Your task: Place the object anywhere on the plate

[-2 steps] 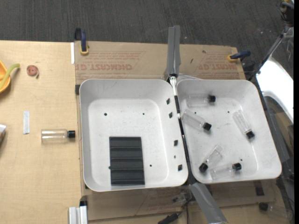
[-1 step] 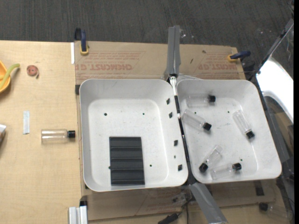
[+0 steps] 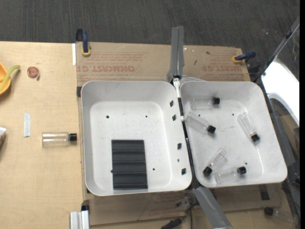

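Across the bench, a sheet of brown cardboard (image 3: 143, 63) lies under two shallow white bins set side by side, with a pale wooden tabletop (image 3: 38, 185) to its left. The left bin (image 3: 88, 128) holds a black ribbed plate (image 3: 128, 164), lying flat toward the bin's near side. The right bin (image 3: 267, 123) holds five clear vials with black caps, all lying on their sides and all apart from the plate. One vial (image 3: 205, 101) is at the far side. A second vial (image 3: 199, 123) lies near the bin's left wall. A third vial (image 3: 248, 127) lies toward the right. A fourth vial (image 3: 215, 161) and a fifth vial (image 3: 228, 174) lie close together at the near side. A grey metal bar (image 3: 177, 51) runs away from the far end of the seam between the bins. On the wood to the left lies a sixth vial (image 3: 57, 137), well apart from both bins. Two blue clamps, a left clamp (image 3: 82, 38) and a right clamp (image 3: 243, 57), grip the cardboard's far edge. A small reddish disc (image 3: 32, 72) sits far left. How the gripper stands cannot be told.
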